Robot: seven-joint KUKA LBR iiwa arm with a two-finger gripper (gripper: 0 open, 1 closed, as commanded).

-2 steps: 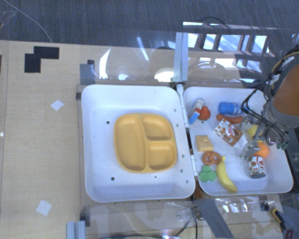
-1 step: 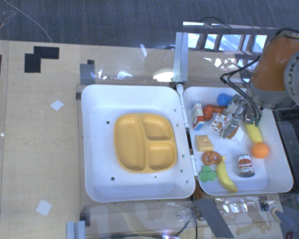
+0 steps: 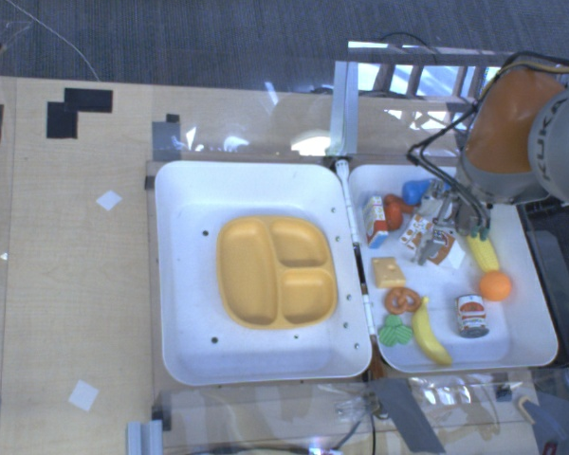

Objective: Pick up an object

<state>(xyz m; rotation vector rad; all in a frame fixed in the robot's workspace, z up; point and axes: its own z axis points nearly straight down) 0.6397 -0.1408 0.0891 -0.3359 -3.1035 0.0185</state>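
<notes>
While the arm (image 3: 526,126) reaches in from the right, its gripper (image 3: 439,235) hangs low over the right bin (image 3: 541,335), among a carton (image 3: 375,220), blue piece (image 3: 415,191), cheese slice (image 3: 389,272), pretzel (image 3: 402,300), banana (image 3: 431,333), can (image 3: 471,315) and orange (image 3: 494,285); whether it grips anything cannot be told. A yellow divided tray (image 3: 276,271) lies in the left bin (image 3: 185,349)

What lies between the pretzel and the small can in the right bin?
In the camera view, the banana's upper end lies between the pretzel and the small can.
</notes>
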